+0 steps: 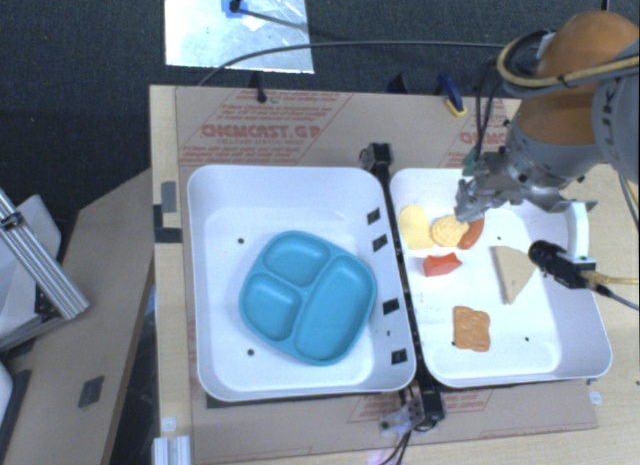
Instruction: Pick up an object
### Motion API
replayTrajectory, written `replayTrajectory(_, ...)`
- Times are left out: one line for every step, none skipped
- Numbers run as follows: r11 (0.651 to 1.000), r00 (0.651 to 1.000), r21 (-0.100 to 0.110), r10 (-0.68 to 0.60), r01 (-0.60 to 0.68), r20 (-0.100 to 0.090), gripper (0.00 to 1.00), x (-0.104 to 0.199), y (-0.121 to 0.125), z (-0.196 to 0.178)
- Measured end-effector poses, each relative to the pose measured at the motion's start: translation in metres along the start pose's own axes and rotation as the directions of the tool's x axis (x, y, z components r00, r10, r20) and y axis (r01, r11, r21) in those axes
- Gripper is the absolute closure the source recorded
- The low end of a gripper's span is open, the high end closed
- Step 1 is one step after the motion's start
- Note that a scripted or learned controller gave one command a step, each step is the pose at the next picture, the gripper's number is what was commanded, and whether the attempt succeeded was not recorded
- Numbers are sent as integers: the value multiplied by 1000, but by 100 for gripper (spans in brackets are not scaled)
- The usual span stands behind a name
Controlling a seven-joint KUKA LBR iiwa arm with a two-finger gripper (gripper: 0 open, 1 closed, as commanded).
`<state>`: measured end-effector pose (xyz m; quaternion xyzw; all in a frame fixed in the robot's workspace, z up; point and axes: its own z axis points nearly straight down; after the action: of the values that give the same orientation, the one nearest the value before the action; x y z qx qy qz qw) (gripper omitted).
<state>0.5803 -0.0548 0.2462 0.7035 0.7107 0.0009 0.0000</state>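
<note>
Two bins: left bin (215, 253) and right bin (560, 353) sit side by side on the bench, long edges touching.
Left bin: it carries a blue divided tray (307, 296), lying a little toward the near edge.
My gripper (472, 205): I hang over the far-left part of the right bin, pointing down.
My grip: I cannot tell from this view how my hand is set, or whether anything is in it.
Round cracker (447, 231): just below my tip, toward the near edge, touching or almost touching it.
Yellow piece (414, 225): beside the cracker, against the right bin's left wall.
Orange-red piece (471, 234): directly under my tip, partly hidden by me.
Red piece (441, 264): nearer the front than the cracker, apart from me.
Tan wedge (512, 271): near the bin's middle, toward its right wall.
Orange waffle-like piece (471, 328): near the front edge, well apart from me.
</note>
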Motion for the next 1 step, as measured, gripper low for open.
replayTrajectory(1000,1000,-1,-1,1,0,100,60,12,7)
